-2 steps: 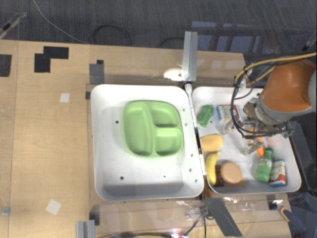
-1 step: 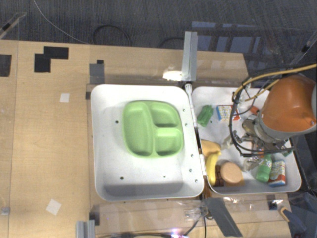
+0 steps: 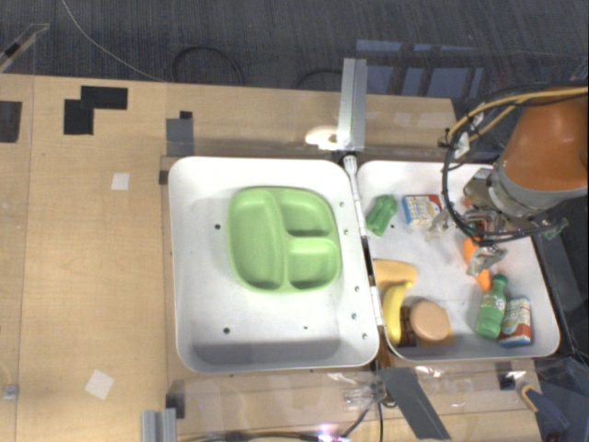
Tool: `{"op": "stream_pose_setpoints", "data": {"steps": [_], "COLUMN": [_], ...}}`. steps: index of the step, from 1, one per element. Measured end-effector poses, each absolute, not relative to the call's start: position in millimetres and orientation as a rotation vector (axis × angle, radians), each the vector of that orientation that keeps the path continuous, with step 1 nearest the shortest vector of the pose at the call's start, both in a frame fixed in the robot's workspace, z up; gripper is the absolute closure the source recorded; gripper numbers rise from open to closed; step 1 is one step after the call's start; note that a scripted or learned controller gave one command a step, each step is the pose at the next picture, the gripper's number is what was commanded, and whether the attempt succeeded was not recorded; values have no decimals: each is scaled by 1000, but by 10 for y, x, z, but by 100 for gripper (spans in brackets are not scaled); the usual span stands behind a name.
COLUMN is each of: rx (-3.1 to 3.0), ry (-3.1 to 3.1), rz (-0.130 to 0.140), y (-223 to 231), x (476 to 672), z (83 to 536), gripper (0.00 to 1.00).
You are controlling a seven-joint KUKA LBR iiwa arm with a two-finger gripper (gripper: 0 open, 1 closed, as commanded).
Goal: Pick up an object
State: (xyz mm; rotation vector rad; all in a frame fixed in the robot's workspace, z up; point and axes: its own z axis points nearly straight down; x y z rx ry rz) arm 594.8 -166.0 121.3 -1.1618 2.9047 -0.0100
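I am seeing the arm (image 3: 550, 145) reaching in from the right, its orange band hanging over the far right corner of the right bin (image 3: 433, 178). The wrist is pointing down into that bin, and the end effector (image 3: 479, 240) is sitting low near the right wall, partly masked by cables and by the arm itself. I cannot tell from here how it is set.

Something orange (image 3: 480, 261) is lying right beneath it, possibly a carrot; the view is too cluttered to say whether they are touching.

Just nearer the front, a green bottle (image 3: 491, 308) is standing beside a small red-labelled container (image 3: 517, 320) in the front right corner. A banana (image 3: 394, 293) is lying against the left wall, touching a round brown item (image 3: 430, 321). A green packet (image 3: 380, 215) and a small box (image 3: 421, 209) are resting toward the back.

In the left bin (image 3: 198, 339), a green divided tray (image 3: 282, 238) is sitting near the middle.
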Motion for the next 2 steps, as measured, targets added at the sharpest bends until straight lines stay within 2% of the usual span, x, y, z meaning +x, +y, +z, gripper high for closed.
{"op": "stream_pose_setpoints", "data": {"steps": [1,2], "rx": [-1053,-1111], "ry": [2944,2918], "rz": [-9,-8], "y": [-1843,-992], "x": [5623,5512], "z": [899,910], "gripper": [0,0]}}
